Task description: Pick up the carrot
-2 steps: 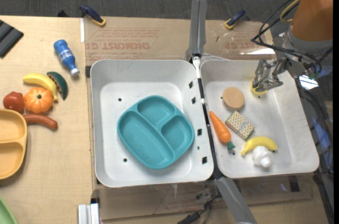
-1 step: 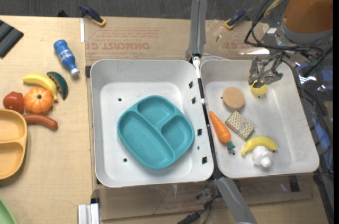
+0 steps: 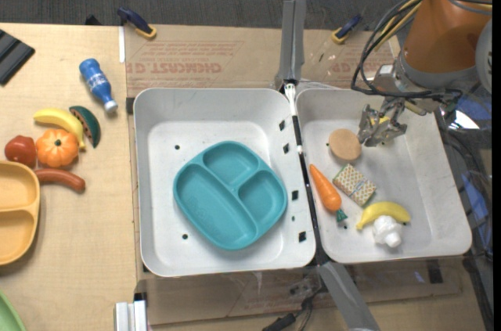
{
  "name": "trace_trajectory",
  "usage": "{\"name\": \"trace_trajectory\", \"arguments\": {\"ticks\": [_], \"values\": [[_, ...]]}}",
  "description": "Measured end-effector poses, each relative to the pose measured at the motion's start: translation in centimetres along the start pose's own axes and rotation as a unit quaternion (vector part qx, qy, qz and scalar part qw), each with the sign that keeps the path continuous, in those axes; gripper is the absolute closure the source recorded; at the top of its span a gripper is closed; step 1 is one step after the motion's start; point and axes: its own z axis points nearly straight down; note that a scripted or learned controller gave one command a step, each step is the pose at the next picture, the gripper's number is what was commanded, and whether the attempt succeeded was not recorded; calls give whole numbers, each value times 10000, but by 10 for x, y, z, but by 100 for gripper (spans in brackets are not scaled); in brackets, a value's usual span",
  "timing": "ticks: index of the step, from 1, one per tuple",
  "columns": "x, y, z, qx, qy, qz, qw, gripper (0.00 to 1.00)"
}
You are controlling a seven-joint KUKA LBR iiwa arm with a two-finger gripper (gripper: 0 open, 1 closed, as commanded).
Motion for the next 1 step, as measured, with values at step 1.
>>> {"name": "trace_trajectory", "arguments": {"ticks": [1], "values": [[72,-17,-100,16,-11,-1481,9890,100]]}}
